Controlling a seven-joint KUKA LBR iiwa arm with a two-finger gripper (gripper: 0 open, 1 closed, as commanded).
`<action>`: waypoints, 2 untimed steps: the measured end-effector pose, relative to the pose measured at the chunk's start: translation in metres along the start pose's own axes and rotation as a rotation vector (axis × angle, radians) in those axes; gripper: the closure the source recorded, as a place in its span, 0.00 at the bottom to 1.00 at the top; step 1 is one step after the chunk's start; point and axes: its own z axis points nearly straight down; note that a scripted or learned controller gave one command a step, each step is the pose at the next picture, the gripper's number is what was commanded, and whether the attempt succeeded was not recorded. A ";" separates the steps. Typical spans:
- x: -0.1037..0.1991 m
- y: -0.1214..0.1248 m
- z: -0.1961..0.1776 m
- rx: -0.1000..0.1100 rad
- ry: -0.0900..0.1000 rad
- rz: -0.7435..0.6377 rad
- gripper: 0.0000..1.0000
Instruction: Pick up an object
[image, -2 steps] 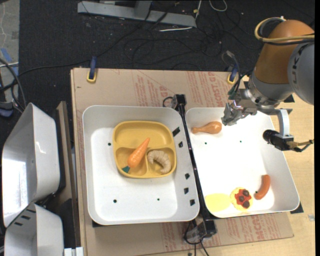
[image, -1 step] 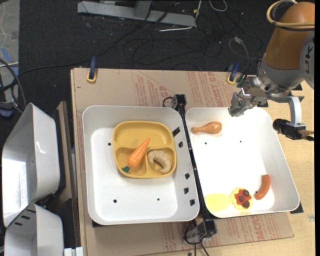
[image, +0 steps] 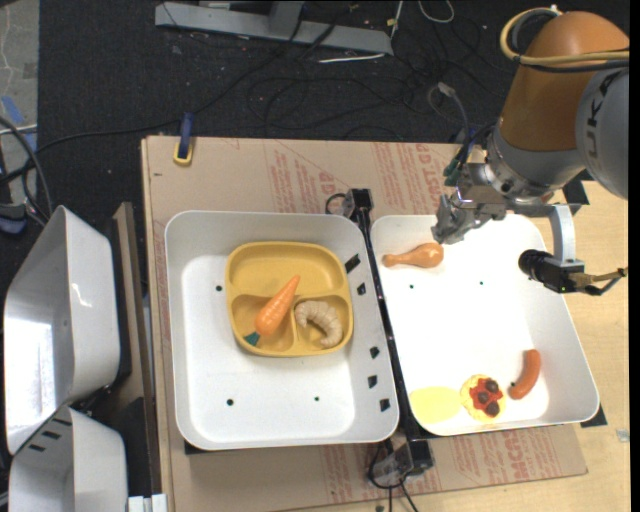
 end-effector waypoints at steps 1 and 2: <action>0.050 -0.009 0.000 0.000 0.001 -0.002 1.00; 0.091 -0.025 0.006 0.001 0.000 -0.001 1.00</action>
